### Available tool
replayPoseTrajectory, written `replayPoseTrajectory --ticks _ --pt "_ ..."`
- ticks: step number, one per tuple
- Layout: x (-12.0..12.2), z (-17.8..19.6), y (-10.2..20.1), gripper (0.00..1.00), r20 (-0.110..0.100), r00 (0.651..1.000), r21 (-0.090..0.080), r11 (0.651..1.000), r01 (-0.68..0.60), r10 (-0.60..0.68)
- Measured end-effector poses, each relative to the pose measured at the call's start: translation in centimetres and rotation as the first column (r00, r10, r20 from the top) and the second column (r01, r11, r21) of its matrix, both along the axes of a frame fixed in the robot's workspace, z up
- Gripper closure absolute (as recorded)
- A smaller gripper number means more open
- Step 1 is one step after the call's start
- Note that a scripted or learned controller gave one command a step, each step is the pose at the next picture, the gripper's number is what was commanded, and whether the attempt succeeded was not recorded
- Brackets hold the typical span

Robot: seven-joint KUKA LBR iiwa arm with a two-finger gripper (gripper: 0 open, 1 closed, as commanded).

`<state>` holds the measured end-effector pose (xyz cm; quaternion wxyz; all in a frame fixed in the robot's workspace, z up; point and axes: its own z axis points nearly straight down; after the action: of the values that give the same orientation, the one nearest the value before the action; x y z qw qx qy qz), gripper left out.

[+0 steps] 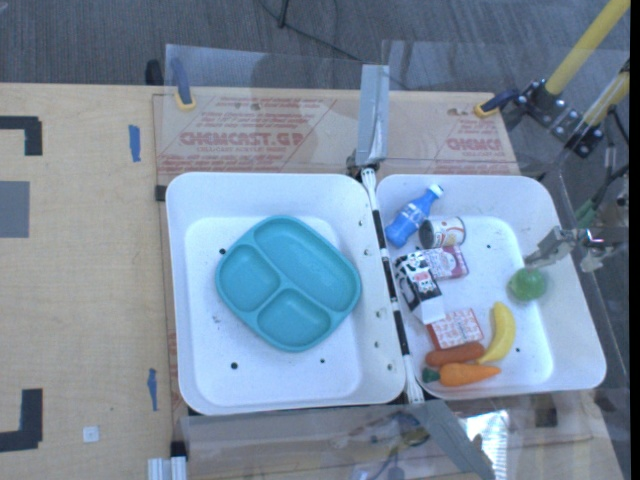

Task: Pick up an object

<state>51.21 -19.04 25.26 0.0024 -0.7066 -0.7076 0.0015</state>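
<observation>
Hovering at right bin (570, 368) rim, gripper (548, 250) sits just above green ball (526, 284). Fingers' state: can't tell. Banana (501, 332) & carrots (466, 373) lie nearby.

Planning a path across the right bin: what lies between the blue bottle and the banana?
In the camera view, between the blue bottle and the banana lie a small can and a pink carton.
</observation>
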Motion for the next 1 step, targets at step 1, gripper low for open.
replayPoseTrajectory --ticks 1 --pt "-2.65 -14.24 5.36 0.0 -0.001 1.0 0.0 1.0 0.026 -0.026"
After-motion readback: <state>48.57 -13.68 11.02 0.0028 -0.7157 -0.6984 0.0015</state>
